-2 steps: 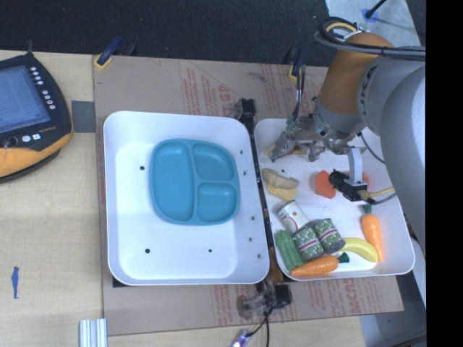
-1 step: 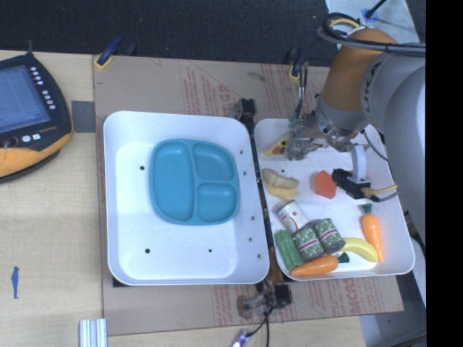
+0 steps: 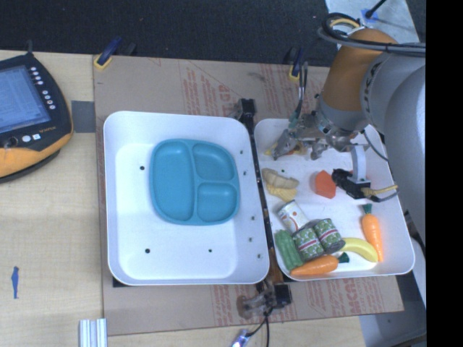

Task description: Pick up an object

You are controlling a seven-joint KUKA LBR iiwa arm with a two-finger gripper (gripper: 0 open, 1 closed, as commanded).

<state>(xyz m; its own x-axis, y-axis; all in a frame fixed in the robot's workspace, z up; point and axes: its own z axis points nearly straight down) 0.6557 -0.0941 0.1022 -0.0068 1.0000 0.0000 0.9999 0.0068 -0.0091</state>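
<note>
Over the right-hand bin (image 3: 396, 266), near its far edge, the claw (image 3: 304, 144) hangs low above the white floor, close to the far left corner of that bin. Its metal parts are a tangle from this angle, so I cannot tell whether it is released or clenched, and nothing can be made out in its grip. The arm (image 3: 354, 78) comes in from the desk's right side, its orange band just above the wrist.

Things that could be picked lie scattered in the same bin. A pale, banana-like piece (image 3: 281, 183) sits just nearer than the claw, by the bin's left wall. A red block (image 3: 325, 184) lies near the middle, apart from the claw. Toward the right wall is a small carrot (image 3: 372, 236). Along the near edge a cluster is packed together: a small white carton (image 3: 292, 215), two green-wrapped cans (image 3: 317, 238), a yellow banana (image 3: 359, 249) and a longer carrot (image 3: 314, 267), several of them touching.

The left-hand bin (image 3: 123, 194) holds a blue divided plate (image 3: 194, 181). A tablet in an orange case (image 3: 29, 114) rests at the desk's left edge.

By my reading the pick is barely begun: every item looks to be resting on the bin floor, none lifted. Left to do is to settle on one item, most likely the pale piece, close on it and raise it clear.
</note>
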